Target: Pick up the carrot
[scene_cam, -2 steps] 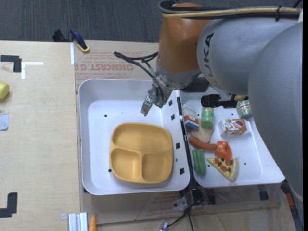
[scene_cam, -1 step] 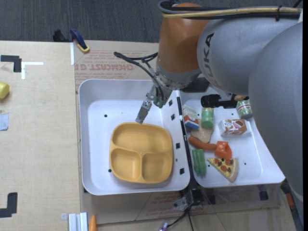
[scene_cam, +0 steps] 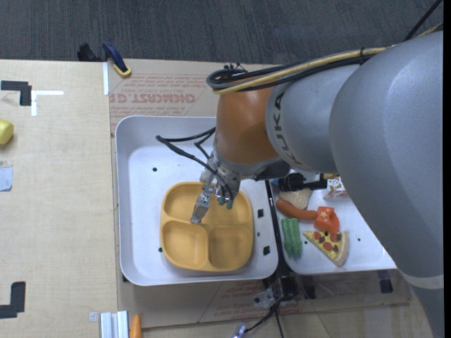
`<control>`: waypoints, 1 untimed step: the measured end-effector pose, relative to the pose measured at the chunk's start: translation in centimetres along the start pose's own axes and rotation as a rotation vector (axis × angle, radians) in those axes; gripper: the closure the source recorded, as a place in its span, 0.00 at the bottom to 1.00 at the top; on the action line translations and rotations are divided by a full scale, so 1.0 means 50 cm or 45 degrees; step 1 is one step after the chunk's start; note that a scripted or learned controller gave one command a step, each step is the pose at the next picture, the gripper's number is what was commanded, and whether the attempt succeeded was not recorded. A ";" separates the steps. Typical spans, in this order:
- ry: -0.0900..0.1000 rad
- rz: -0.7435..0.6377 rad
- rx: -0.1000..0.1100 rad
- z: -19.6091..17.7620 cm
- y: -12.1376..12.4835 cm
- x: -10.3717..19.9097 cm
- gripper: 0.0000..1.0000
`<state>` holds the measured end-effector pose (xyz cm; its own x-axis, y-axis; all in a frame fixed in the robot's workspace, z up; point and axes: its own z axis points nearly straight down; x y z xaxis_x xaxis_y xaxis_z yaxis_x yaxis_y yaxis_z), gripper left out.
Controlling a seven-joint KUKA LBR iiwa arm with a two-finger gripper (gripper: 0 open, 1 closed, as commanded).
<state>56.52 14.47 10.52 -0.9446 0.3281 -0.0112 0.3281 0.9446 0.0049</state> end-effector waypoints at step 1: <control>-0.041 0.779 -0.039 0.001 -0.046 0.064 0.00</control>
